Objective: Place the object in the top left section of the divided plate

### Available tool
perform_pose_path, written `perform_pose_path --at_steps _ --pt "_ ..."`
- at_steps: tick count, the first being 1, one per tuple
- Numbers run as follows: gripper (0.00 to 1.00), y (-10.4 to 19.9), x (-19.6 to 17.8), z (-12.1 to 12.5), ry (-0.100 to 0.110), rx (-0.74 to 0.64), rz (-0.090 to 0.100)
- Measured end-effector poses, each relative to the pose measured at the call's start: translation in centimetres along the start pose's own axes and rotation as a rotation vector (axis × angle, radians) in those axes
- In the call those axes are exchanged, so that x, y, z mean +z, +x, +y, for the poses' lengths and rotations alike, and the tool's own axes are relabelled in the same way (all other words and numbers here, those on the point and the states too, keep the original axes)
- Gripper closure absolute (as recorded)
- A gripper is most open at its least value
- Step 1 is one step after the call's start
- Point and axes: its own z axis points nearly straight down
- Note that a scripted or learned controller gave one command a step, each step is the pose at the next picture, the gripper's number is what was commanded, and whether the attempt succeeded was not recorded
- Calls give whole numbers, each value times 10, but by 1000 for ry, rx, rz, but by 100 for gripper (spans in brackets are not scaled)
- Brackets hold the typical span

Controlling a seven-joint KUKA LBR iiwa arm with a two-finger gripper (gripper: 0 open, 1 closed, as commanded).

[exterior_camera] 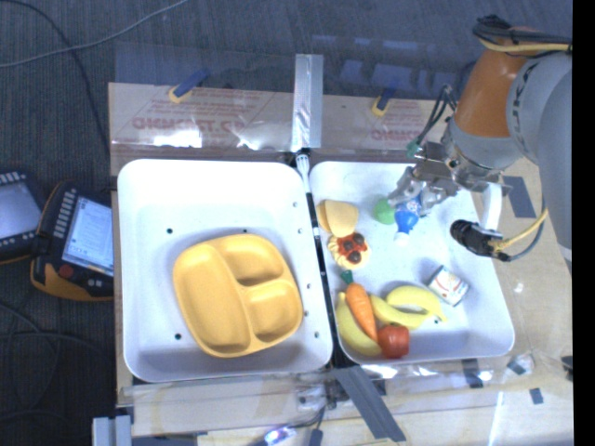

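Counting: two white bins — one divided plate, two bananas.

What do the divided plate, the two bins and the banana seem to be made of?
Divided plate: probably plastic, matte yellow, with soft moulded ridges between sections.
Bins: likely plastic, smooth white with rounded rims and a slight sheen.
Banana: looks like toy plastic, evenly yellow and faintly glossy, though that is uncertain.

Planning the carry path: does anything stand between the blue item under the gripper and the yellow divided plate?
Yes. The raised rims where the two bins meet cross the path from the blue item to the plate. The plate's sections look bare.
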Motion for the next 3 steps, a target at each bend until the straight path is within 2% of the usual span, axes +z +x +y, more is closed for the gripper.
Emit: perform_pose_path --at_steps 1,2,3 --pt "100 70 7 -43 1 -89 5" --pt "100 114 7 -58 0 -162 4" --pt "100 116 0 -57 4 -164 8"
